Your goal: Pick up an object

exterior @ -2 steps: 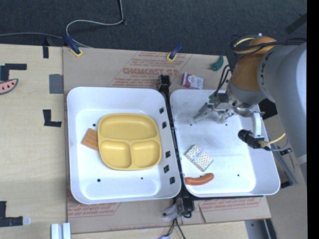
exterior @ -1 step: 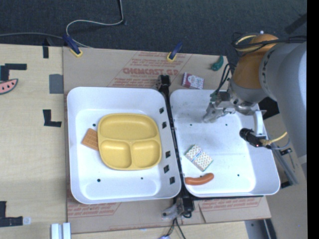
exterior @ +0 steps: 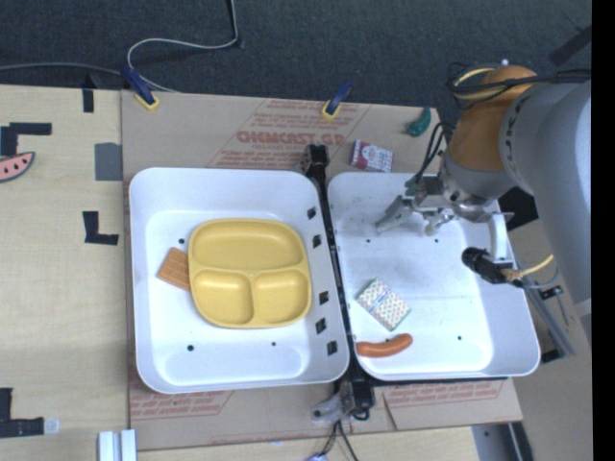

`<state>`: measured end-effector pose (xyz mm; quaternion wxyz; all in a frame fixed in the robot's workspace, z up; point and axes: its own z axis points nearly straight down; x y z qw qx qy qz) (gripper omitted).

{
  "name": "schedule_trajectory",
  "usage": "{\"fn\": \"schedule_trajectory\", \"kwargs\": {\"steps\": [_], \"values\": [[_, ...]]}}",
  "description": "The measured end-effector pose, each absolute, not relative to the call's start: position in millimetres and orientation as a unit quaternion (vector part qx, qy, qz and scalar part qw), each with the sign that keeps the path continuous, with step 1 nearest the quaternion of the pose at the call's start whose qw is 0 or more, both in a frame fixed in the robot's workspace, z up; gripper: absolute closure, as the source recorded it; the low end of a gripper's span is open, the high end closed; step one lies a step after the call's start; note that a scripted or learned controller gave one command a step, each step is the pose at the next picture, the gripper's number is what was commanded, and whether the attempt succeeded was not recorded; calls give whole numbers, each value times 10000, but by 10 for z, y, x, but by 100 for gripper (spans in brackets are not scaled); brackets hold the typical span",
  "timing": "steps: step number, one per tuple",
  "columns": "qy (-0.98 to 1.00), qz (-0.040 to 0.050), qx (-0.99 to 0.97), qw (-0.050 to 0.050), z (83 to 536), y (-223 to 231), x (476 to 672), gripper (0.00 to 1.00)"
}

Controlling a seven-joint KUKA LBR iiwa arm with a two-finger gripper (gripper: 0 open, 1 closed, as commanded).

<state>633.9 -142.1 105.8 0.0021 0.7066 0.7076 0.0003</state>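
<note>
Gripper (exterior: 404, 211) poised over right bin's (exterior: 500, 353) far edge, fingers apart, nothing held; next, descent onto patterned packet (exterior: 384, 303).

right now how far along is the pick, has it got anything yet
Nothing looks done yet: the claw sits over the upper part of the right bin with nothing between its fingers. In hand: the arm is reaching in over that bin. Left to do: close on something and lift it. The packet and sausage lie nearer the bin's front; the yellow tray is in the left bin.
</note>
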Motion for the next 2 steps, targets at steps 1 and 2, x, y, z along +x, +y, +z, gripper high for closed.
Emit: {"fn": "schedule_trajectory", "kwargs": {"steps": [1, 2], "values": [[7077, 2, 7065, 14, 1152, -1417, 6339, 100], [7078, 1, 7064, 15, 1151, -1417, 6338, 0]]}}
